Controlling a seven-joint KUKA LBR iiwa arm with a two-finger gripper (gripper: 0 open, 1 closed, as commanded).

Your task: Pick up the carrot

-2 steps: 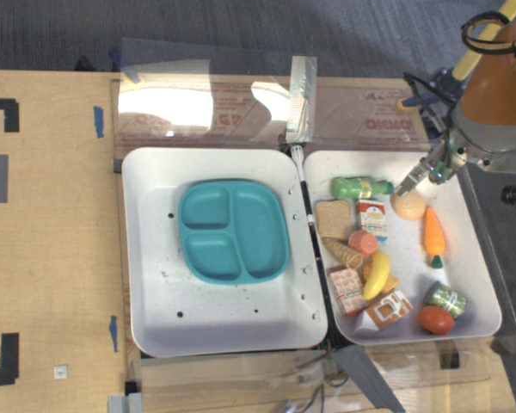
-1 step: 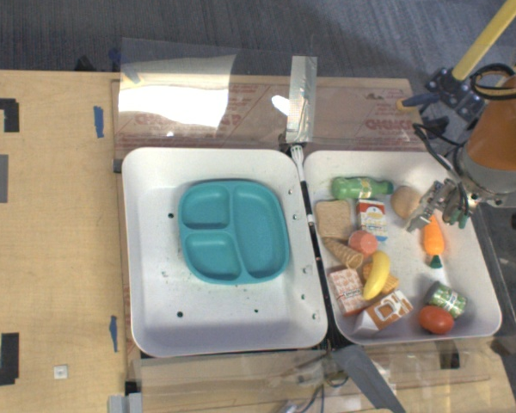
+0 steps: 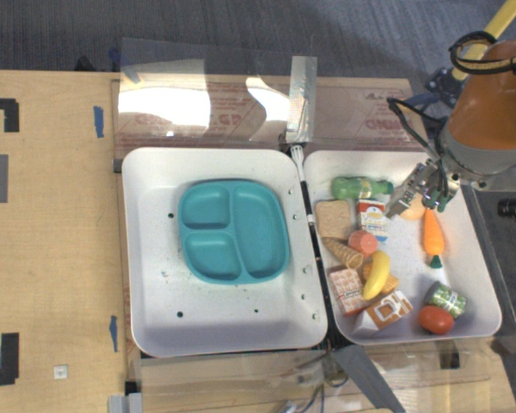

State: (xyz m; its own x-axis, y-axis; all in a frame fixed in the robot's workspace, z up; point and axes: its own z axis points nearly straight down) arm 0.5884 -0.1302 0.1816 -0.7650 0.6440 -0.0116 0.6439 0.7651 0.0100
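One small orange plastic carrot (image 3: 433,234) is lying just below our gripper (image 3: 421,192); we are judging it light, stiff, slick, best pinched mid-body, and cannot tell the gripper's state.

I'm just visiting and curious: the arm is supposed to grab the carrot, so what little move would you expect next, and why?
Probably a short shift toward the near edge of the bin and down. The end effector hovers just above the carrot's upper end, not around it, and the carrot lies apart from the other toys in the right bin, so its middle looks reachable.
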